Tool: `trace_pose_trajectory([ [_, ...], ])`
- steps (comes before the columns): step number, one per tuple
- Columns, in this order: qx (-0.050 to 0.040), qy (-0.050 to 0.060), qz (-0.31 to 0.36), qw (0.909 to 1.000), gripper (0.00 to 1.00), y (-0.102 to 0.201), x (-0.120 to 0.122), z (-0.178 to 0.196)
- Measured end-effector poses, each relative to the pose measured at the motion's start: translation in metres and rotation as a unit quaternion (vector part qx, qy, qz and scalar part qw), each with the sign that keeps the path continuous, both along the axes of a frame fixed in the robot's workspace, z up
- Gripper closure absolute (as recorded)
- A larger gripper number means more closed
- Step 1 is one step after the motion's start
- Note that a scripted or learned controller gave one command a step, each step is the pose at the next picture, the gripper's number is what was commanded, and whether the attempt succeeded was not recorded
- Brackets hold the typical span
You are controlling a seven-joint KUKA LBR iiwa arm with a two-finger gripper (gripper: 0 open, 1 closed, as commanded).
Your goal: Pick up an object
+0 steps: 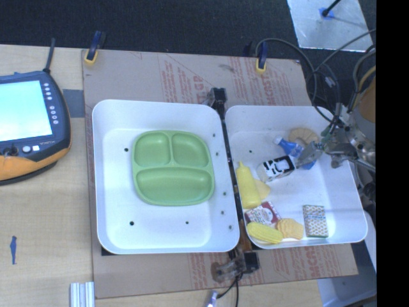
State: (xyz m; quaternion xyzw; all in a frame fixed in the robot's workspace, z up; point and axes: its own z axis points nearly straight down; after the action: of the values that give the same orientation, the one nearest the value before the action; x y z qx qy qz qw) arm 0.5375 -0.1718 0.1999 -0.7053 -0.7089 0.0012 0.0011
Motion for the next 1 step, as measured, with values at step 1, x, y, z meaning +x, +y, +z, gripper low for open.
trace_pose_trajectory([
  [1,0.0001,0.000,-0.001,1.0000,0.00,-0.0265,0.0595,-0.0987],
])
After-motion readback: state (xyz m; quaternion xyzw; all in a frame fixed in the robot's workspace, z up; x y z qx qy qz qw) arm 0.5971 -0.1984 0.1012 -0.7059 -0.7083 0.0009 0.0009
